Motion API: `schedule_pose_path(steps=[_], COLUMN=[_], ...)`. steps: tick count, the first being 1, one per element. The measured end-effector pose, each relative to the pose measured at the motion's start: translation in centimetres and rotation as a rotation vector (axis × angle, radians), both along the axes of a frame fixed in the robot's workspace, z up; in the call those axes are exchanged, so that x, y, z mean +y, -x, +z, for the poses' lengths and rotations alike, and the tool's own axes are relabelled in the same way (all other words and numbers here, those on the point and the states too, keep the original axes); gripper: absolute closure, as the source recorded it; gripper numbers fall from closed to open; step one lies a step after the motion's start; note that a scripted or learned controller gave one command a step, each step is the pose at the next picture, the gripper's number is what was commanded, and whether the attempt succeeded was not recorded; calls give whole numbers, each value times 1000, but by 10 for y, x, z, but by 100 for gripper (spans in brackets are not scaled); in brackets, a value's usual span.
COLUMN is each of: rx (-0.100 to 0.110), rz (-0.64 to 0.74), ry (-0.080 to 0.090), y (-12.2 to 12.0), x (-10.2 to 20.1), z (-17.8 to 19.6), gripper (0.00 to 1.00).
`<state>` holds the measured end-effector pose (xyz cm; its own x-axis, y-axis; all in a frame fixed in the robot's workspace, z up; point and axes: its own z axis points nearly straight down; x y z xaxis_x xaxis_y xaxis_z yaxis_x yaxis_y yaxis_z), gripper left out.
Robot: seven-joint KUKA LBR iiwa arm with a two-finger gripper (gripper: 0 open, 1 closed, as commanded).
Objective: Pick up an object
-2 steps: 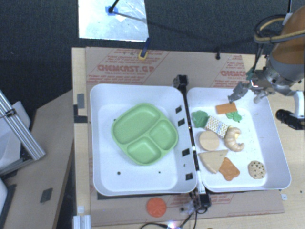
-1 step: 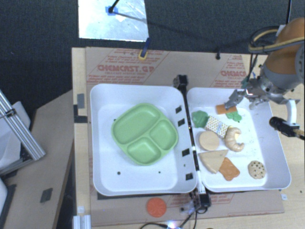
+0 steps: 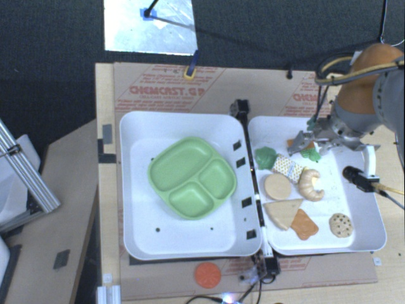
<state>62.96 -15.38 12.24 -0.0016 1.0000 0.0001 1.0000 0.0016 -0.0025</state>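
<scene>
Gripper (image 3: pixel 308 144) hangs low over the back of the right white bin (image 3: pixel 373 233), and something small, orange and green, sits right at its tips; whether the claw is open, closed or actually clamped on that piece I cannot tell from this slanted view.

Just in front of it lie the candidates: a green leafy toy vegetable (image 3: pixel 266 157), a small checkered yellow-and-white block (image 3: pixel 286 167), a pale curved croissant (image 3: pixel 311 185), a round tan disc (image 3: pixel 277 187), a cream wedge of toy cheese (image 3: pixel 283 213) touching an orange chip-like piece (image 3: pixel 305 225), and a chocolate-chip cookie (image 3: pixel 341 225) near the front corner.

A green three-compartment plastic plate (image 3: pixel 192 177) rests in the left white bin (image 3: pixel 136 233).

All these look like light, stiff play food, likely smooth and apt to skid. The croissant seems the surest take: pinch across its thick middle. The flat pieces give little edge.
</scene>
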Motion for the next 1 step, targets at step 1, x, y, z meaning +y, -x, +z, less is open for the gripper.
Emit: schedule_pose_path(steps=[1], rx=[-15], rz=[-1], ry=[2], y=[-4], x=[0], z=[-34], gripper=[0])
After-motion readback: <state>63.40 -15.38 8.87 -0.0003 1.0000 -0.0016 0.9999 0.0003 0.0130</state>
